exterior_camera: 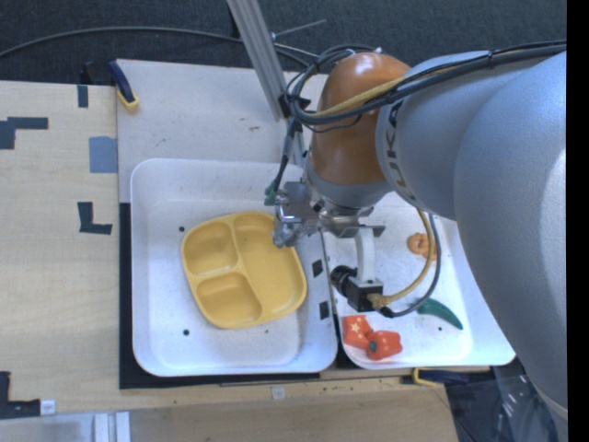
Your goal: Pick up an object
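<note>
Hovering over the yellow plate (pixel 243 270) in the left bin (pixel 152 274); claw (pixel 285 230) spread impossible to tell; needing a rim grip, probably, for lifting cleanly.

Hidden and cut-off items
Right shallow white bin (pixel 460 343): mostly covered by grey arm (pixel 497 145); arm cut off at right edge; hand's fingers indiscernible.

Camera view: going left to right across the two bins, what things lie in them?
Yellow divided plate → red-orange toy → small orange piece → dark green piece. The gripper hangs at the plate's right rim.
</note>
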Robot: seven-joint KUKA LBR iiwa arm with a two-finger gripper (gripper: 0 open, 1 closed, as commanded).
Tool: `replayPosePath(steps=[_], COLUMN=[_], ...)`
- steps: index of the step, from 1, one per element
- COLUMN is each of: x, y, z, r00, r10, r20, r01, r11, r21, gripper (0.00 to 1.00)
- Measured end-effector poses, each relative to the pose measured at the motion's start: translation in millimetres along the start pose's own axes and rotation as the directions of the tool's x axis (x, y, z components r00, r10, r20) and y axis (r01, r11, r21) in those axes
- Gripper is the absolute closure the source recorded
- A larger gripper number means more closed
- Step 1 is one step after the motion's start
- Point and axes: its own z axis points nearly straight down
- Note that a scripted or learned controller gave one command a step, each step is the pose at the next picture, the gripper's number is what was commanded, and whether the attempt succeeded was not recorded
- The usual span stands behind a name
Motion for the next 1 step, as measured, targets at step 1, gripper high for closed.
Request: replayPosePath(steps=[1], x=[-2.7], y=[0.7], z=[-0.5], r00=[1.0], r10=[0.004], r20=[0.001], r01=[-0.004], r11=[1.0], r21=[-0.001], gripper=[0.0])
